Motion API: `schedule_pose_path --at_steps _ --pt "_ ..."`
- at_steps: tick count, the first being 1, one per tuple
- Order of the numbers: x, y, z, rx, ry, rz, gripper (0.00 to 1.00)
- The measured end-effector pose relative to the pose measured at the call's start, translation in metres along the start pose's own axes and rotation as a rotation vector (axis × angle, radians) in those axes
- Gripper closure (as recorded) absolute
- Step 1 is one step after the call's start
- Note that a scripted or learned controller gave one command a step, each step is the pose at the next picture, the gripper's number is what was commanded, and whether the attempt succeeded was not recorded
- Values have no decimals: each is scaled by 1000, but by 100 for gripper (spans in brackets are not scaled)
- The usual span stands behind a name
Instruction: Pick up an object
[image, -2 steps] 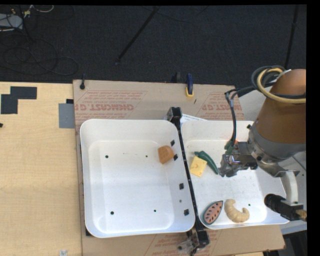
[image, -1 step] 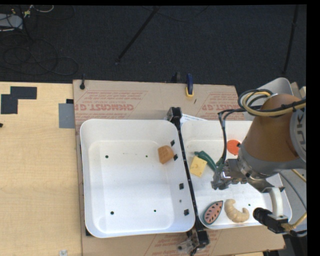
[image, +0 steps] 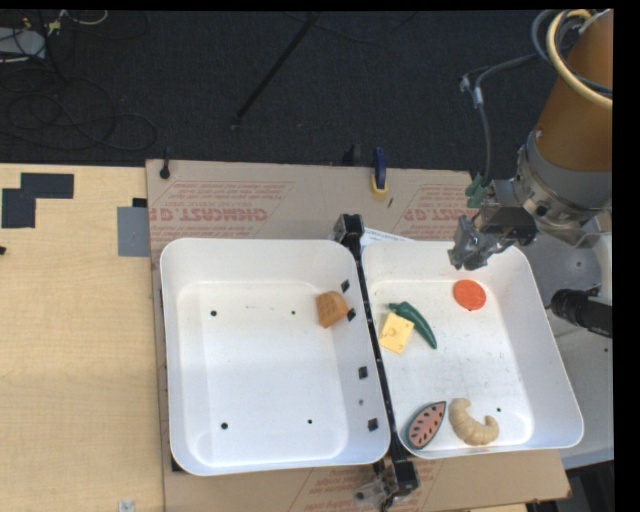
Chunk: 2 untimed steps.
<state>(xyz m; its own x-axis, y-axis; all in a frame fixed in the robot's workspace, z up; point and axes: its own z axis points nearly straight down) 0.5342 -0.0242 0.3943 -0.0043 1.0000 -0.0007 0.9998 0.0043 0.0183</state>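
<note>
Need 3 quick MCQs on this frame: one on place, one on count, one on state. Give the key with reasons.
1. Where does the brown chunk lie?
A. left bin
B. right bin
C. on the cardboard

2. How many items lie in the right bin?
A. three
B. five
C. seven

3. Where is the gripper?
A. over the left bin's near corner
B. down on the watermelon slice
C. over the right bin's far edge, near the red disc

Key: 1 A, it sits by the left bin's right wall. 2 B: red disc, green pepper, yellow block, watermelon slice, tan curved piece. 3 C, it hangs just above the disc.
</note>
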Motion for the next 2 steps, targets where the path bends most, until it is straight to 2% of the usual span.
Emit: schedule_pose_path --at_steps 1,2 --pt "30 -58 68 30 2 2 100" --pt "135 -57 -43 10 6 -9 100"
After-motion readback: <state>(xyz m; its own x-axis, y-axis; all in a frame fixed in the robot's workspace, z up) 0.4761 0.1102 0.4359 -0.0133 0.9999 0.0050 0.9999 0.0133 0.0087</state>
